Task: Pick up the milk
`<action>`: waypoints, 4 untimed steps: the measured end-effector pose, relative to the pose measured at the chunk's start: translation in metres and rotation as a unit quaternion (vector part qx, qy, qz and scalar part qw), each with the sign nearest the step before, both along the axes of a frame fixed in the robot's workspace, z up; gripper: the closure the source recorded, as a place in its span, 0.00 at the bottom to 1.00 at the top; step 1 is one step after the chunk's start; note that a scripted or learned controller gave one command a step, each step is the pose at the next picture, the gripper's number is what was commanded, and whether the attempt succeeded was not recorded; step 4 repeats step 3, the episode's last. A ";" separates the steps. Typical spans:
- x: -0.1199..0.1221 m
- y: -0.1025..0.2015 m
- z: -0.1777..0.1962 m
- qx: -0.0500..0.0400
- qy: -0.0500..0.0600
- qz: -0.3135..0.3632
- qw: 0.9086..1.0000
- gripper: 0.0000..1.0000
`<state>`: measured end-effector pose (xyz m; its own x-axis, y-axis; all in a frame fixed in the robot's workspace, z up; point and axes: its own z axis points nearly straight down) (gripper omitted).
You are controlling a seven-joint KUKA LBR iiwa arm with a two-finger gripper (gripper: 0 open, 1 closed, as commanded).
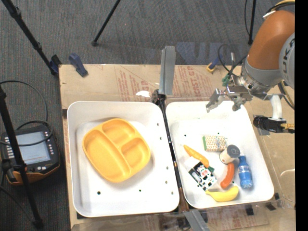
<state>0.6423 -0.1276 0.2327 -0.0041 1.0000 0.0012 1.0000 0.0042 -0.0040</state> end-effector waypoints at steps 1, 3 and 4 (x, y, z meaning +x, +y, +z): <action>-0.165 0.013 -0.089 0.001 0.002 0.059 0.998 0.00; -0.167 0.026 -0.140 0.002 0.002 0.131 0.991 1.00; -0.167 0.026 -0.140 0.002 0.002 0.131 0.991 1.00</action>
